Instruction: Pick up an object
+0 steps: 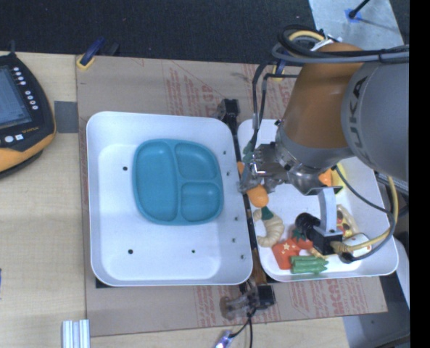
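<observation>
Small orange round toy (257,194) sits under the gripper (258,174), finger state unclear; grey arm (378,114) reads "UK".

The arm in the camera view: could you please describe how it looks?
The arm is bulky and rounded, grey with a broad orange band above the wrist and part of the dark KUKA lettering on its shell. Black cables loop beside it toward the metallic end effector.
</observation>
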Motion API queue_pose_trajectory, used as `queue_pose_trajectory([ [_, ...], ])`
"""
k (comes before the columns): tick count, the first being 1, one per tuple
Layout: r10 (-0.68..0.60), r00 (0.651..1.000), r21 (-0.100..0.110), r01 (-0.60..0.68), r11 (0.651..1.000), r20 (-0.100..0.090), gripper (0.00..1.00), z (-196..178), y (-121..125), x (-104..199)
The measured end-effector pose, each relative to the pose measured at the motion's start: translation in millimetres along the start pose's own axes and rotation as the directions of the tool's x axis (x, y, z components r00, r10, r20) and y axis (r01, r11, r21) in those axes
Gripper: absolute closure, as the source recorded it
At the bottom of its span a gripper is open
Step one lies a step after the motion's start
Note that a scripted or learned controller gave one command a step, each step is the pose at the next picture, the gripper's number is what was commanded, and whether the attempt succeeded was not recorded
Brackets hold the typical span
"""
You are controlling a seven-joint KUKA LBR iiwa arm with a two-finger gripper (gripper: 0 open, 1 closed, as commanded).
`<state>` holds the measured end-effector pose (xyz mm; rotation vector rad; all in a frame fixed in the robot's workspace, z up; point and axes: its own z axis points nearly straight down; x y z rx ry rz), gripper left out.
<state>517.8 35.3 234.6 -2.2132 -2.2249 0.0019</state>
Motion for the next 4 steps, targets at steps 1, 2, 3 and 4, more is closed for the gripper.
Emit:
queue_pose_trajectory([
  [1,-0.002,1.0,0.001,0.002,1.0,0.002,1.0,-2,-42,17],
  [2,-0.003,1.0,0.004,0.003,1.0,0.003,1.0,32,-38,87],
  [3,0.002,1.0,0.0,-0.002,1.0,0.002,1.0,-18,-41,67],
  [4,0.001,1.0,0.001,-0.001,1.0,0.002,1.0,-8,-41,53],
])
